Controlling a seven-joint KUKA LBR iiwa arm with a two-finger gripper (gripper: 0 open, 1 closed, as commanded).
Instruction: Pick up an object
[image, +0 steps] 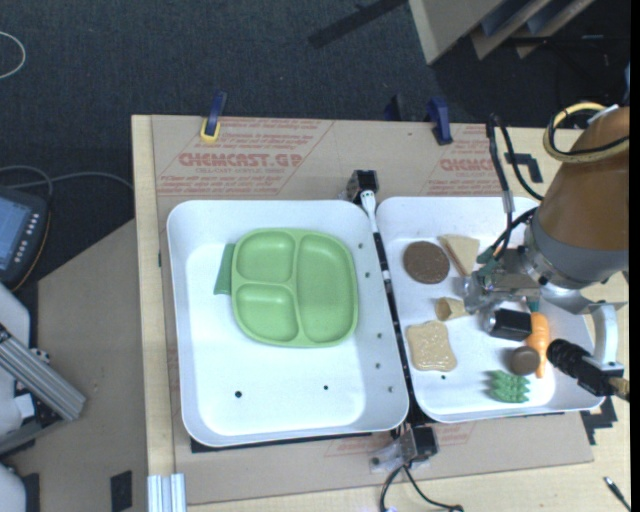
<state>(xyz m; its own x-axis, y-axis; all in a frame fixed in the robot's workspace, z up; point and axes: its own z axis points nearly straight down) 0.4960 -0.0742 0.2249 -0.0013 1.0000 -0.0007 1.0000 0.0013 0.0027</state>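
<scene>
Metal parts of the gripper (487, 291) are seen low over the right bin (470, 405), among the small objects there; the view is too cluttered to tell how they stand, or whether anything lies between them. Just beside the gripper, toward the left, one small tan piece (449, 308) is seen lying on the bin floor. Above it one round brown cookie (427, 262) is found, and next to that one pale wedge (462, 250), partly covered by the wrist. Below the gripper one beige toast slice (432, 346) lies flat. Nearer the arm, one black block (510, 323), one orange carrot-like piece (540, 340), one brown round lump (524, 360) and one green ridged toy (509, 387) are counted, close together. The arm (590, 210), orange-brown and grey, is seen reaching in from the right. In the left bin (200, 390) a single green divided plate (296, 287), with three compartments, is laid near the middle. Both bins are borne side by side on a cardboard-covered bench (160, 170), to whose far edge two clamps are fixed, one yellow (211, 127) and one blue (438, 120).
</scene>
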